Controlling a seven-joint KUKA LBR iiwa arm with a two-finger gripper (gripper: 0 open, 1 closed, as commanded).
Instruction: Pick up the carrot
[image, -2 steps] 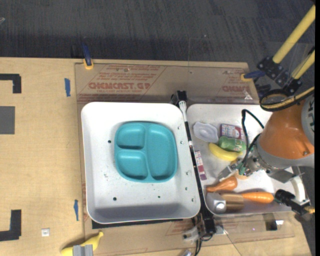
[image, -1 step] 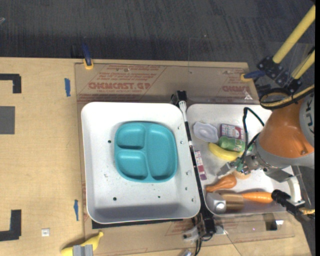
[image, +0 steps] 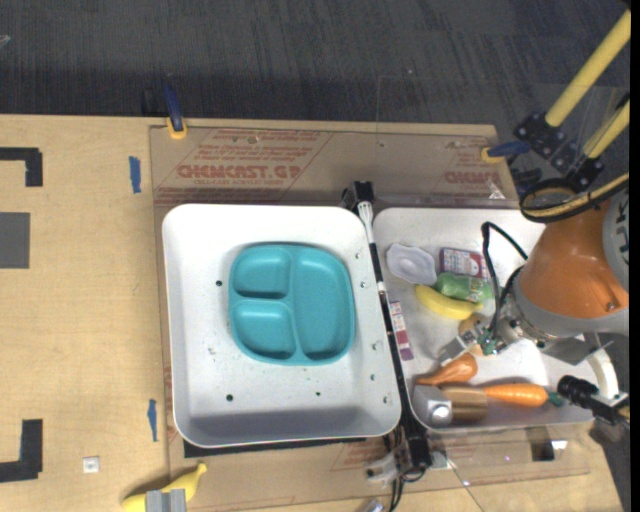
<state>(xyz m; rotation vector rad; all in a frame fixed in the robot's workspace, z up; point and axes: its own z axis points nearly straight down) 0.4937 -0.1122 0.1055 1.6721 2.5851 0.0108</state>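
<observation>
A blue tray (image: 293, 303) with three compartments is seen in the left bin (image: 190, 330). A dark divider (image: 385, 310) runs between the two bins.

In the right bin (image: 425, 225) a white cup (image: 411, 263) lies near the far edge, with a small packet (image: 462, 262) and a green item (image: 462, 288) just beside it. A banana (image: 445, 302) lies below these. Two orange pieces are seen nearer the front: a short one (image: 449, 371), pointed toward the left, and a longer carrot (image: 515, 395) lying almost level across the bin, its thick end to the right. A brown cylinder (image: 460, 410) with a metal end lies touching or just beside the carrot, on its front left.

The gripper (image: 480, 340) is placed over the right bin, just above the blunt end of the short orange piece; the arm (image: 575, 275) enters from the right. Whether the jaws are apart or together cannot be told, as the tips are small and cluttered by wires.

The carrot is judged to lie toward the front and slightly right of the gripper, near but not under it. Its long axis runs left to right, so a grasp across its width would be called for, with the jaws closing front to back. The short piece nearer the gripper could be taken by mistake.
</observation>
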